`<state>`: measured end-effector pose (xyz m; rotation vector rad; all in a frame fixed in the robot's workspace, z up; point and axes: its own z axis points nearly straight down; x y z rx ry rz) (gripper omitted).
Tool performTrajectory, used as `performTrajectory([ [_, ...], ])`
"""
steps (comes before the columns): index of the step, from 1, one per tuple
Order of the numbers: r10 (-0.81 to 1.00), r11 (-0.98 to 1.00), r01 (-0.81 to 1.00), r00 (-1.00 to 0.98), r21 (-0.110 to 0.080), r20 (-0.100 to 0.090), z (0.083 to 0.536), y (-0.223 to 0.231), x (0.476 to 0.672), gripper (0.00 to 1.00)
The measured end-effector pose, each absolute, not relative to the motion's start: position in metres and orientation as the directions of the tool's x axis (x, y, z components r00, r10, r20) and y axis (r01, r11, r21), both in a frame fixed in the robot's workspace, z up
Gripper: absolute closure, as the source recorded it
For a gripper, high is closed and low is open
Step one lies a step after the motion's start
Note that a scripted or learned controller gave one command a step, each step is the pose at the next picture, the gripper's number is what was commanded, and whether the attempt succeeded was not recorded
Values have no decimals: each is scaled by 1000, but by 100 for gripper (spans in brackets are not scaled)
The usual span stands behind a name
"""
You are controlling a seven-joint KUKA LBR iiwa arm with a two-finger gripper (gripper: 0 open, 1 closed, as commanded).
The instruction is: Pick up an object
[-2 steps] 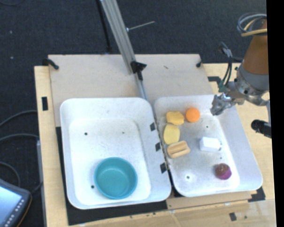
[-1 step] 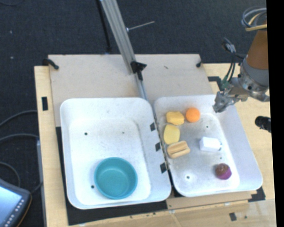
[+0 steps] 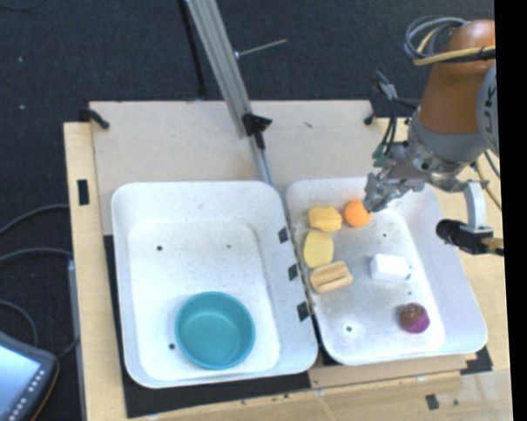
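My gripper (image 3: 376, 198) hangs over the back of the right bin (image 3: 452, 328), just right of a small orange ball (image 3: 357, 214) and close to touching it. Nothing shows between its fingers. Left of the ball lies a yellow lumpy piece (image 3: 325, 218), with a pale yellow rounded piece (image 3: 317, 247) in front of it and a tan bread-like block (image 3: 331, 276) nearer still. A white block (image 3: 390, 266) lies mid-bin. A dark purple fruit (image 3: 414, 317) sits near the front right corner.
The left bin (image 3: 142, 219) holds a teal bowl (image 3: 215, 329) near its front. A slanted metal rail (image 3: 227, 67) runs down from the top to the gap between the bins. Black clips (image 3: 294, 269) line the divide between bins.
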<state>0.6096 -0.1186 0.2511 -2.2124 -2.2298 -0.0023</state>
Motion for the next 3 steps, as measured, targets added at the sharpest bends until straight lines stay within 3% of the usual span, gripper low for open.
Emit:
performTrajectory([
  [2, 1000, 9, 1000, -9, 2, 1, 251, -13, 624, 100],
  [3, 1000, 8, 1000, -8, -1, 2, 247, 40, 617, 100],
])
